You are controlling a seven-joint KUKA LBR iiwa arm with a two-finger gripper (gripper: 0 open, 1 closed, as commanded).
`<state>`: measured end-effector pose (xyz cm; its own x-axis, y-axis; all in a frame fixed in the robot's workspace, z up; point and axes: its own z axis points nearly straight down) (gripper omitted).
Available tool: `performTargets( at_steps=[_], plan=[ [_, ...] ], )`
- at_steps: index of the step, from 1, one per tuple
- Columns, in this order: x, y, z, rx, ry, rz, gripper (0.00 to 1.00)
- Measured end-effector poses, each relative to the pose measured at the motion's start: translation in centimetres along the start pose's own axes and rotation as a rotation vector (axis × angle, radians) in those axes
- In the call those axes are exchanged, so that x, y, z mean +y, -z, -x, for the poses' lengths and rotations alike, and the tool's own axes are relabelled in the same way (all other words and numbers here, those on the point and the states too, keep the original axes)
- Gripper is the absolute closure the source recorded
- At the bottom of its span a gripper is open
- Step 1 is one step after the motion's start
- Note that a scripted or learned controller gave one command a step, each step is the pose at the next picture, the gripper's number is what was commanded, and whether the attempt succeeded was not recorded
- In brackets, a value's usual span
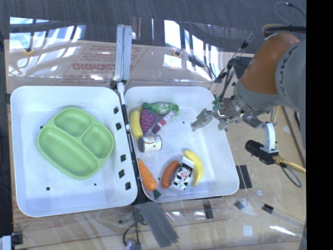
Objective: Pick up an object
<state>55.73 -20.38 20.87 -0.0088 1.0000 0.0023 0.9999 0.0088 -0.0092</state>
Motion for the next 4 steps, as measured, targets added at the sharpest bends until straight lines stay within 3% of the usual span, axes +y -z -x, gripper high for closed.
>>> performTargets(
  at_steps=[1, 2, 3, 4],
  plan=[
    [-4.7, -11.9, 0.6, -0.001, 0.373, 0.005, 0.0],
    [1.0, -10.2, 0.6, -0.002, 0.349, 0.005, 0.0],
    [-6.4, -11.9, 0.5, -0.001, 0.481, 0.006, 0.0],
    [-6.3, -11.2, 0.5, 0.001, 0.486, 0.004, 1.0]
  ],
)
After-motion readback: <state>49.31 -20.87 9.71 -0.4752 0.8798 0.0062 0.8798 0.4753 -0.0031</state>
